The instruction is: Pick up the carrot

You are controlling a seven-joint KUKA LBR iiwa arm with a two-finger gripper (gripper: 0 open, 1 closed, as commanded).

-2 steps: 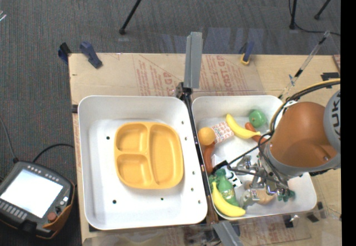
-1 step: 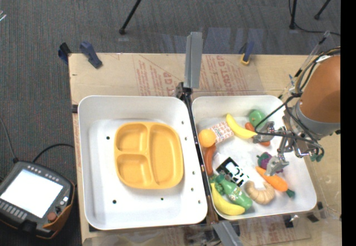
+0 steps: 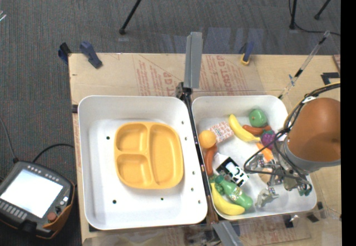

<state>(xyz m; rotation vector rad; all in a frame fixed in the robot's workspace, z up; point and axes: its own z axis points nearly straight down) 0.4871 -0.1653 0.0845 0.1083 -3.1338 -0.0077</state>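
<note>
The carrot (image 3: 267, 154) shows as a short orange piece in the right bin (image 3: 222, 107), beside a purple toy (image 3: 267, 138) and partly hidden under my arm. My gripper (image 3: 285, 192) hangs low over the bin's front right corner, just in front of the carrot. Its fingers (image 3: 266, 197) stand apart over bare bin floor with nothing between them. The arm's orange band (image 3: 315, 131) covers the bin's right side.
The right bin also holds a banana (image 3: 241, 128), a green apple (image 3: 257, 117), an orange (image 3: 207, 138), a reddish sausage-like toy (image 3: 209, 160), a black-and-white tag (image 3: 232, 171), green produce (image 3: 229, 190) and a second banana (image 3: 227, 205). A yellow divided plate (image 3: 149, 155) lies in the left bin (image 3: 94, 144).
</note>
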